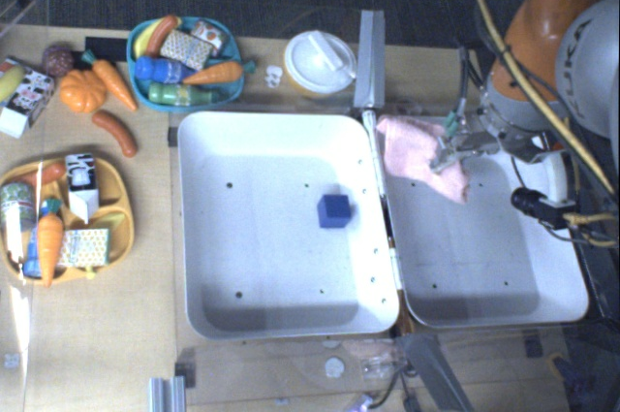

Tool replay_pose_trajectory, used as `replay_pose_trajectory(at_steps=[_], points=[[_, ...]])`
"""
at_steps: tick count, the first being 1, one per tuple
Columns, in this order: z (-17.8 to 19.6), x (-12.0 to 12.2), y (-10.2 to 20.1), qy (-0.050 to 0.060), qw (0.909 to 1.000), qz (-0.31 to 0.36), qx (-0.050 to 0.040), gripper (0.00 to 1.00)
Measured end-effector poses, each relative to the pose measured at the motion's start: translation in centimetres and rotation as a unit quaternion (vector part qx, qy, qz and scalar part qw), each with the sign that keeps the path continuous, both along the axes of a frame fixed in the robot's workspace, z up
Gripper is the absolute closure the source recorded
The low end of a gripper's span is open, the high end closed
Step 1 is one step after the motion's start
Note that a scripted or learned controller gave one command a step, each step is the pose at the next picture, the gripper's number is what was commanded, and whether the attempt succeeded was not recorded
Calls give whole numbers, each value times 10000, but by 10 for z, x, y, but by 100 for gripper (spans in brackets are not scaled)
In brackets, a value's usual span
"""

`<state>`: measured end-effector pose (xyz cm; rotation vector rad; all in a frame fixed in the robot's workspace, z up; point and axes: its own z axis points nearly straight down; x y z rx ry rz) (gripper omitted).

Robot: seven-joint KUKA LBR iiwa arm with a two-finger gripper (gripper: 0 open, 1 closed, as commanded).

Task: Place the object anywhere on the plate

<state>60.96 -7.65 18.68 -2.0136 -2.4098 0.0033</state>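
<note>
Wooden bench (145, 303) w/ two white bins side by side. Left of the left bin (223, 206): yellow tray (121, 216) of toy food; behind it, a blue bowl (184, 95) of toys and a white lidded cup (320, 61). Blue cube (334, 209) sits inside the left bin, right of its centre. Right bin (504, 274) just beside it: pink cloth (412, 153) at its far-left corner. Gripper (448, 155) is on the cloth's right edge, fingers pinched shut on cloth.
</note>
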Motion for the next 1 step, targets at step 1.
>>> replay_pose_trajectory(at_steps=[1], points=[[35,1,2,1,10000,38,4,100]])
